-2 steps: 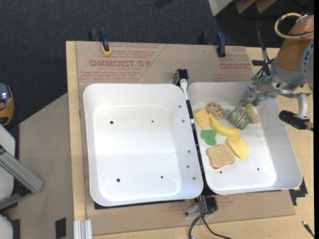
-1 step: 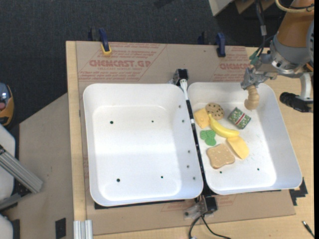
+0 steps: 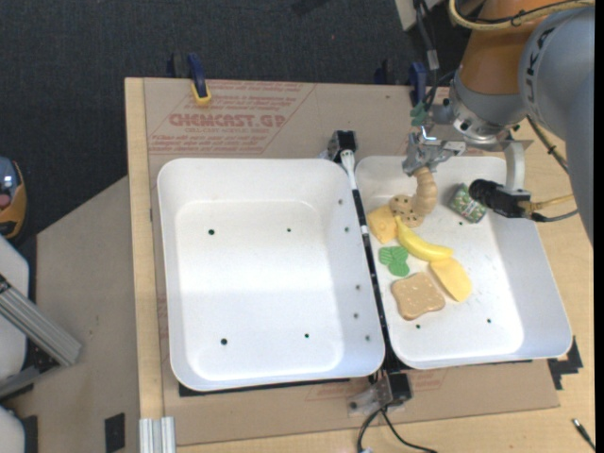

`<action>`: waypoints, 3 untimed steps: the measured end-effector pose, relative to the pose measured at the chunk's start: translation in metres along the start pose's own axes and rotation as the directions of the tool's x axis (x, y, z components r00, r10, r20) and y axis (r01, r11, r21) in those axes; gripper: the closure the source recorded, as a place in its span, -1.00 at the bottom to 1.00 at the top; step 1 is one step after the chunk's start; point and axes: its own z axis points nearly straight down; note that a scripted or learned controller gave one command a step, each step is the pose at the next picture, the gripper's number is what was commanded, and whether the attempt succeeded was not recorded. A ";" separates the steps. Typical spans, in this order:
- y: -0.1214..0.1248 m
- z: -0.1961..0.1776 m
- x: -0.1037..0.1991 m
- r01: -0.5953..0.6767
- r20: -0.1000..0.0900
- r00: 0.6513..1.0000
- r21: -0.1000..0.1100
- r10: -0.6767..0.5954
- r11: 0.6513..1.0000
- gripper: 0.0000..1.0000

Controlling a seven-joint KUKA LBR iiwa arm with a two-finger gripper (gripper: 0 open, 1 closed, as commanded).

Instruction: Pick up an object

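Two white bins sat side by side, the left bin (image 3: pixel 255 272) bare, the right bin (image 3: pixel 510 319) crowded. The gripper (image 3: pixel 425 163) seemed closed on a tan peg-like toy (image 3: pixel 427 192), lifted upright at the far edge (its foot near the cookie (image 3: pixel 406 208)). A thin pinch at the top could let it slip. I counted one banana (image 3: pixel 423 245), one toast slice (image 3: pixel 417 295), two cheese wedges, one green leaf (image 3: pixel 394 260), one green can (image 3: pixel 466 204).

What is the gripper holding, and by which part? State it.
Apparently the tan, peanut-shaped toy, by its top end; the gripper sits right on it, though the hold isn't certain.
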 end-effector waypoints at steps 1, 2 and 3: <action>-0.032 0.000 0.021 -0.007 0.004 1.000 0.003 0.007 1.000 1.00; -0.045 -0.034 0.028 -0.008 0.006 1.000 -0.006 0.008 1.000 1.00; -0.126 -0.036 0.058 -0.008 0.003 1.000 0.005 0.008 1.000 1.00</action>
